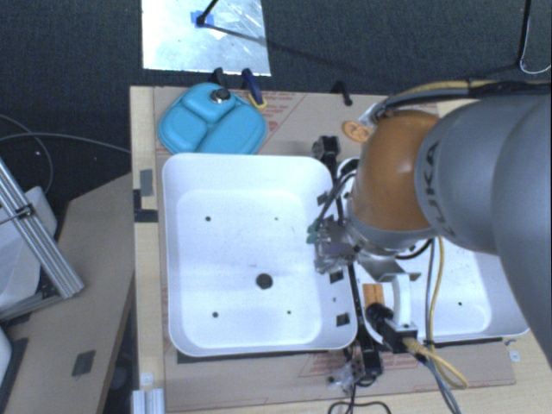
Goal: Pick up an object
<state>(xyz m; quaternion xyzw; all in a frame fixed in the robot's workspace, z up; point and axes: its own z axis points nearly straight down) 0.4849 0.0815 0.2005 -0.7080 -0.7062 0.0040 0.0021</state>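
Dark carpet surrounds bench (pixel 147 231) bearing white bins (pixel 185 231), blue tray (pixel 212 123).

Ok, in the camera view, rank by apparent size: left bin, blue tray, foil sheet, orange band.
1. Left bin, clearly largest.
2. Foil sheet and orange band look alike; the band sits nearer the camera, so I won't rank them.
3. Blue tray, smallest.

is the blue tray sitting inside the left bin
No, the blue tray lies on the bench beyond the left bin's far rim.
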